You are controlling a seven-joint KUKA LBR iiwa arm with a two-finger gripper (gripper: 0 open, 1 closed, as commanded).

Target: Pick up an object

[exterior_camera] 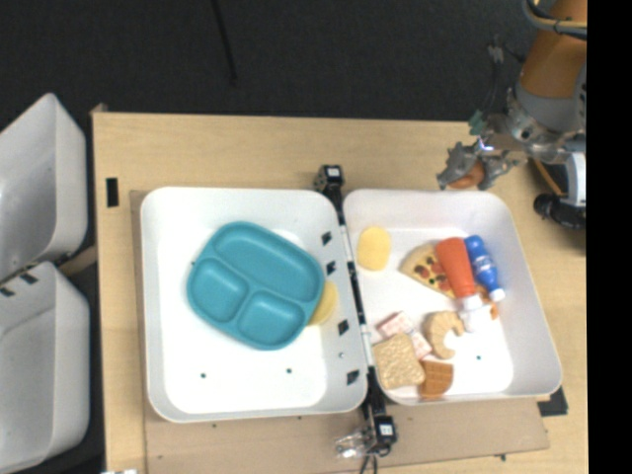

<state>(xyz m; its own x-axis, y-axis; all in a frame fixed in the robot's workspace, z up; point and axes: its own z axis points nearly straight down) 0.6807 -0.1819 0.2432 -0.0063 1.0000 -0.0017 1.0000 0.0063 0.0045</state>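
Pretty plain setup: a light wood bench [247, 151] sits mid-frame on a dark, near-black floor [296, 38] that runs across from 10 to 2 o'clock. Over at 9 o'clock there's two white padded-looking blocks [35, 265] stacked along the edge. Lighting's even, soft.

Two bins [158, 294], one teal tray [255, 284]

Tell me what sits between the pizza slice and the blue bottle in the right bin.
The orange bottle lies between the pizza slice and the blue bottle, seen in the camera view.
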